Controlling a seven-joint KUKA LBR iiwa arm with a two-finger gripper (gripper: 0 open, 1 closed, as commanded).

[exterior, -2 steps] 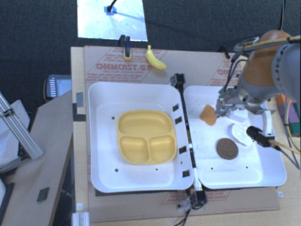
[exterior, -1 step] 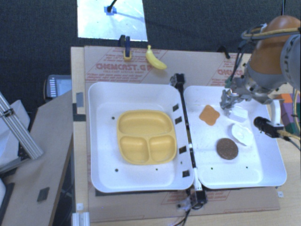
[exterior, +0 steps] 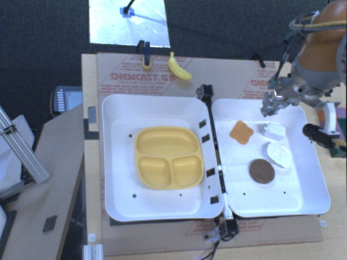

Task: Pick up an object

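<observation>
The right bin (exterior: 303,199) holds an orange flat piece (exterior: 241,132), a round brown disc (exterior: 262,171), a small white block (exterior: 274,130) and a white rounded piece (exterior: 279,155). My gripper (exterior: 269,109) hangs over the far edge of this bin, just above and behind the white block and to the right of the orange piece. It touches none of them. The grey arm with its orange band reaches in from the upper right.
A yellow divided plate (exterior: 167,157) lies in the left bin (exterior: 116,145). A yellow banana (exterior: 179,68) and a yellow-handled clamp (exterior: 146,56) sit on the cardboard behind the bins. A black divider (exterior: 212,145) runs between the bins.
</observation>
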